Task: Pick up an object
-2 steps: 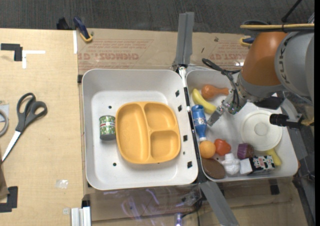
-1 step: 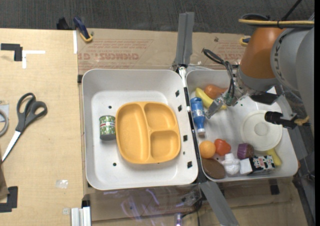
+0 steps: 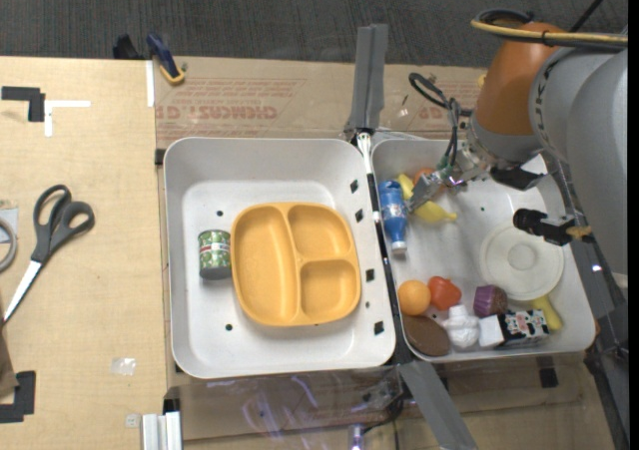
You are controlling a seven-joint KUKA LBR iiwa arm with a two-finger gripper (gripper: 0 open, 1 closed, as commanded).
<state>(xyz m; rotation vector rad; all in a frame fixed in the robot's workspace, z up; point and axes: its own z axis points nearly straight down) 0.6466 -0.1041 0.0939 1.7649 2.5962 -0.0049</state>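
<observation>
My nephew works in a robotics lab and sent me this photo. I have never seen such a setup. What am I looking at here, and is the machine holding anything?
One camera looks down at a slant on a wooden bench. The grey arm with an orange band reaches in from the right; it is a robot meant to pick up an object. Its gripper hangs low over the right bin, near a yellow toy and a blue bottle. I cannot tell whether it holds anything. That bin also has an orange ball, a white disc and other small toys. The left bin holds a yellow divided tray and a small green can. Scissors lie on the bench.
</observation>
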